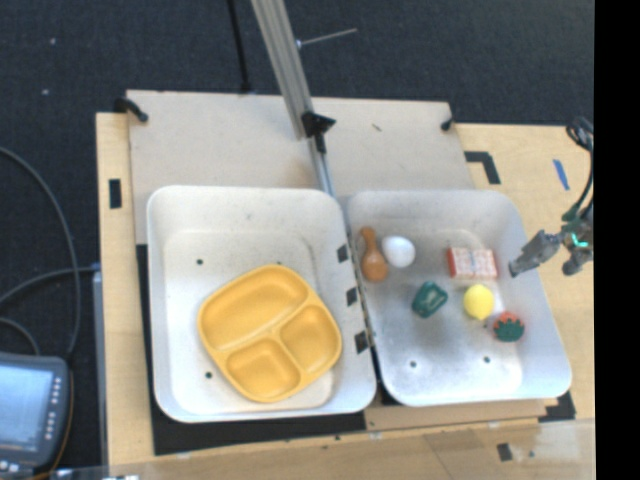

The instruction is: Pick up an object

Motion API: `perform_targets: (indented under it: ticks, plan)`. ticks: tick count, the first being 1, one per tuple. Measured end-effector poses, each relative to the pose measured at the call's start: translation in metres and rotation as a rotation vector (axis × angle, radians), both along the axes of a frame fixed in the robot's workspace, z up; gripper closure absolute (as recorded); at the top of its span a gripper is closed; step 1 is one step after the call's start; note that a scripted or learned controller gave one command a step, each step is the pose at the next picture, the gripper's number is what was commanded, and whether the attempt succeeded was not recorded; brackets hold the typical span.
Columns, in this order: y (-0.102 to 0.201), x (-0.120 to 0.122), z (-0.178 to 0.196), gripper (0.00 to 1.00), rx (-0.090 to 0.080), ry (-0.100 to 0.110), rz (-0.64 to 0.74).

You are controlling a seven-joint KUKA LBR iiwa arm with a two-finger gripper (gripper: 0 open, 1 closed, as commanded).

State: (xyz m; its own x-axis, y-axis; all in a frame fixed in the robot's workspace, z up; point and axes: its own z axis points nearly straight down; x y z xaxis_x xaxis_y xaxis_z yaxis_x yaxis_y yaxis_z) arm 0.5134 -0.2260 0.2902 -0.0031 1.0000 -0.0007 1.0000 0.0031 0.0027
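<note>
The right bin (450, 368) holds several small objects. A white ball (399, 251) lies beside a brown wooden piece (373, 258) at its left. A pink block (472, 262) sits near the far right, a green object (430, 299) in the middle, a yellow ball (479, 301) next to it, and a red and green piece (509, 326) nearest the right rim. My gripper (550, 258) hovers over the bin's right rim, just right of the pink block. It is open, with nothing between its fingers.
A yellow divided plate (270, 330) lies in the left bin (175, 268). A slanted metal pole (285, 53) rises behind the bins. A screen (30, 408) sits off the bench at the lower left.
</note>
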Motion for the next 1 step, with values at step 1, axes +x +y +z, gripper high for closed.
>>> perform_targets:
  ticks: [1]
  plan:
    - [-0.0003,-0.0011,-0.0629,0.00,0.000,0.007,-0.003]
